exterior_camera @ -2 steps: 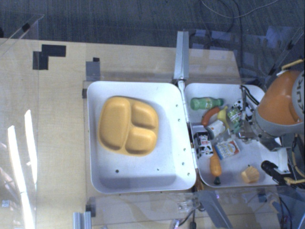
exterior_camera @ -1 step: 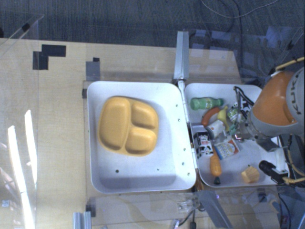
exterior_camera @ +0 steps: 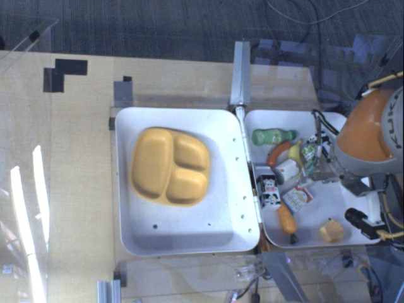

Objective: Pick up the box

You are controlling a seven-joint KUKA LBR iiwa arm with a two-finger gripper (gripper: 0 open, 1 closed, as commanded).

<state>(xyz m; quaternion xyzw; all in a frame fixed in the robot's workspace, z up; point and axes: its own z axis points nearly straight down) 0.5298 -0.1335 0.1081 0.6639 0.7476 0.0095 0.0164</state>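
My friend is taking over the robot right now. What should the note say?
Gripper: low over the right bin, among the clutter; its grip can't be judged.
Things: small white box beside it; black-and-white carton by the bin's left wall; green bottle, carrot, also there. Yellow tray in the left bin.
Done: nothing lifted.
Left: grab the box and raise it.
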